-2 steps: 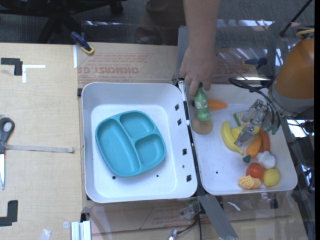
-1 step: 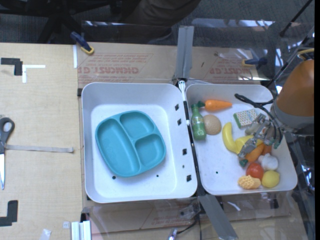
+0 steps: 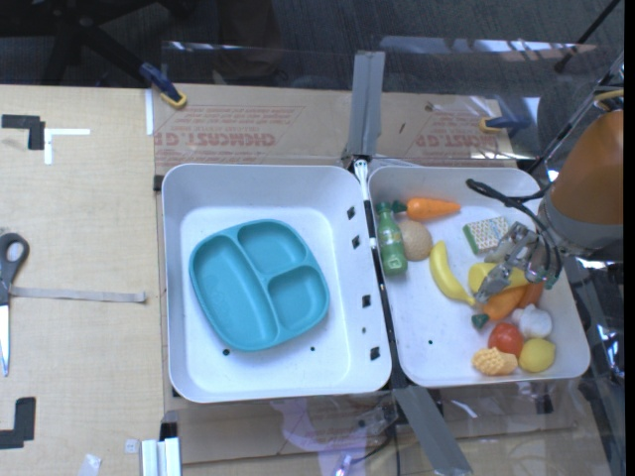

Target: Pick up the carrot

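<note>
Two carrots lie in the right bin (image 3: 427, 350). One orange carrot (image 3: 434, 207) with a green top rests near the bin's far wall, left of centre. A second carrot (image 3: 502, 301) lies tilted at the right side, its green end pointing to the near left. My gripper (image 3: 518, 258) hangs low over the right side of this bin, just above the upper end of the second carrot and a yellow toy (image 3: 488, 276). The gripper hides part of both. It stands well to the right of the far carrot.
The right bin also holds a green bottle (image 3: 390, 239), a beige potato (image 3: 416, 239), a banana (image 3: 447, 275), a checkered block (image 3: 485, 233), a tomato (image 3: 505, 337), a white piece (image 3: 537, 320), a lemon (image 3: 538, 355) and corn (image 3: 494, 363). A blue divided plate (image 3: 260, 284) lies in the left bin (image 3: 184, 266).
</note>
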{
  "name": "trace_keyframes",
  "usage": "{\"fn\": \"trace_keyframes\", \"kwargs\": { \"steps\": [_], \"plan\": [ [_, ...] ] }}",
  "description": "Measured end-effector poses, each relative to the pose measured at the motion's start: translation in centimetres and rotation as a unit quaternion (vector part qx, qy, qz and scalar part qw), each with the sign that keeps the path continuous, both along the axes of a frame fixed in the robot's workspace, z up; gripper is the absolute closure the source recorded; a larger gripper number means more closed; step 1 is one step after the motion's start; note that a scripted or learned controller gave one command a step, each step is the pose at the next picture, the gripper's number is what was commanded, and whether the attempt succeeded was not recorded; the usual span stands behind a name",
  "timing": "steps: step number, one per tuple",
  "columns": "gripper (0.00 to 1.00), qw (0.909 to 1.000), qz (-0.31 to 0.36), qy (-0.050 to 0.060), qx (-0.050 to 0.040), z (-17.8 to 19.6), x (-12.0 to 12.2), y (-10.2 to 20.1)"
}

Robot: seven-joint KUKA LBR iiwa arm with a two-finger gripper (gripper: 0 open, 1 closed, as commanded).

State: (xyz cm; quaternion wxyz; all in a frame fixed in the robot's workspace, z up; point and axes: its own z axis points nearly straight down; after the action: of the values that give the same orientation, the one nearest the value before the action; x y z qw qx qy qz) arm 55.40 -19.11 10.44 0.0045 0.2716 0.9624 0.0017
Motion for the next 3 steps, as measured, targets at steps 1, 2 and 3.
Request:
{"fn": "trace_keyframes", "kwargs": {
  "steps": [1, 2, 3],
  "plan": [
    [1.00, 0.9966, 0.082, 0.003, -0.0011, -1.1, -7.4, 3.6],
    [0.00, 0.9966, 0.082, 0.002, -0.0011, -1.1, -7.4, 3.6],
    [0.00, 0.9960, 0.090, 0.001, -0.0012, 8.9, -0.7, 12.6]
  ]
}}
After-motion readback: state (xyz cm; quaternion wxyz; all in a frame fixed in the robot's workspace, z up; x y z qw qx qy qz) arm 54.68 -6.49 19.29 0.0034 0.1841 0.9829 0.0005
